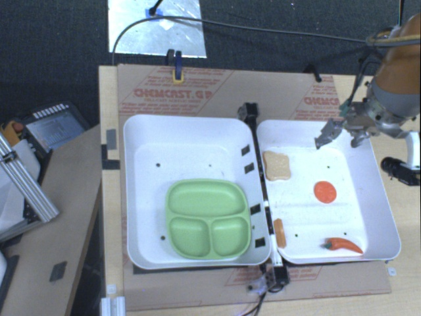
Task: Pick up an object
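Over right bin: gripper (pixel 342 134), fingers spread, nothing between them.
Right bin (pixel 378 196): bread slice (pixel 277 166), tomato slice (pixel 325 191), carrot (pixel 343 245).

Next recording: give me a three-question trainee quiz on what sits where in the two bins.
1. True or false: the green tray lies in the right bin.
2. How many food items lie in the right bin?
3. Which item lies nearest the gripper: A) bread, B) carrot, C) sausage?

Key: 1. False, it lies in the left bin. 2. Four: bread, red slice, carrot, sausage. 3. A.
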Robot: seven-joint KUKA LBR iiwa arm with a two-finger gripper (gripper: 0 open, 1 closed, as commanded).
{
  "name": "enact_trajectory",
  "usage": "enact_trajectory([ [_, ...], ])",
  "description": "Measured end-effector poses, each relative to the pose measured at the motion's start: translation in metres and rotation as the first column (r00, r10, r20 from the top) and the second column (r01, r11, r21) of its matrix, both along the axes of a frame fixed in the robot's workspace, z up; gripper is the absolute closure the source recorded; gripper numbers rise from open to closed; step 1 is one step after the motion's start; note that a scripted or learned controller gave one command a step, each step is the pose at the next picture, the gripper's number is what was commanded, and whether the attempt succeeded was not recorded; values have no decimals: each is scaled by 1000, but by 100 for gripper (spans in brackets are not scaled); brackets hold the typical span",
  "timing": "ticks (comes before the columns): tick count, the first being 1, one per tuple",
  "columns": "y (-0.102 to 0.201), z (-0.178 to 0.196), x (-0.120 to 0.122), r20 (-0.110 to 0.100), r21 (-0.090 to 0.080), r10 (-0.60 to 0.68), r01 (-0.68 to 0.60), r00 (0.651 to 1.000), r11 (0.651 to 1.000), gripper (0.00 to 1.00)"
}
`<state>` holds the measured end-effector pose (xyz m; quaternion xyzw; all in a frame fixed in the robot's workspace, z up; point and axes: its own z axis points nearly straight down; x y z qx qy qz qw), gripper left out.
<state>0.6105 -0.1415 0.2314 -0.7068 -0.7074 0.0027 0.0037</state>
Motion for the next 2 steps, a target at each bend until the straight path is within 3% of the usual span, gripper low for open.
enact_trajectory([
  [1,0,6,2,10,-2,2,-2,1000,1000,0],
  [2,8,-47,-5,6,-1,1,-1,1000,1000,0],
])
